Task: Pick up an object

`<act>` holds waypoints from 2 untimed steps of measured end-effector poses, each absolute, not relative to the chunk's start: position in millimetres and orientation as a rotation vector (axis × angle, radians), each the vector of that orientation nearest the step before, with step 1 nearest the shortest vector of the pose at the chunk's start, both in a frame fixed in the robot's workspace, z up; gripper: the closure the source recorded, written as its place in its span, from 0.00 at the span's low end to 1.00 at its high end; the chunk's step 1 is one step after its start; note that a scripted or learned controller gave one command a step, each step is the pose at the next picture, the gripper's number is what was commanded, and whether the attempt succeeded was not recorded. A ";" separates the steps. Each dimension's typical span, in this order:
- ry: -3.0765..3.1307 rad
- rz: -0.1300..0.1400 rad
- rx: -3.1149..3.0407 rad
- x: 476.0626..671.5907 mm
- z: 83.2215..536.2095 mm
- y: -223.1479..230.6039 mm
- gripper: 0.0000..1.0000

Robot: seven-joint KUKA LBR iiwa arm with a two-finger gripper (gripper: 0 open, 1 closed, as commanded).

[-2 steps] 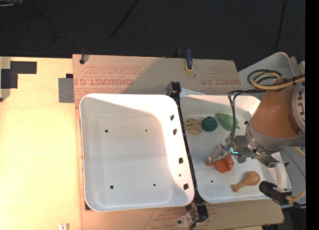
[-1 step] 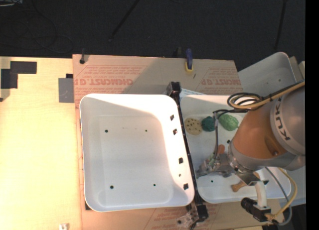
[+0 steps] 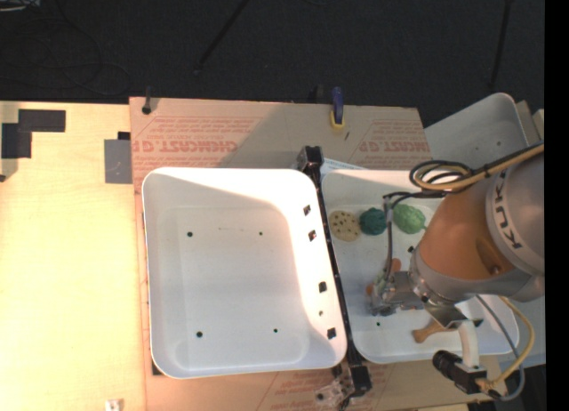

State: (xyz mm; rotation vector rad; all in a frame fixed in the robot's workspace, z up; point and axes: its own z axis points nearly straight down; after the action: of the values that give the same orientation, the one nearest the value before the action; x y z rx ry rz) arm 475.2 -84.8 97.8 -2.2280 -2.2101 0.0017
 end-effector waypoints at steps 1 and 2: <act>-2.220 -0.002 -2.224 496.5 89.0 -180.6 1.00; -2.219 -0.001 -2.227 495.5 89.0 -179.3 0.00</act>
State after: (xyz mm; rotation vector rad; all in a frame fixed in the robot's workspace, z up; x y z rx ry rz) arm 495.5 -179.3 89.0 -2.2269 -2.2194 -0.0007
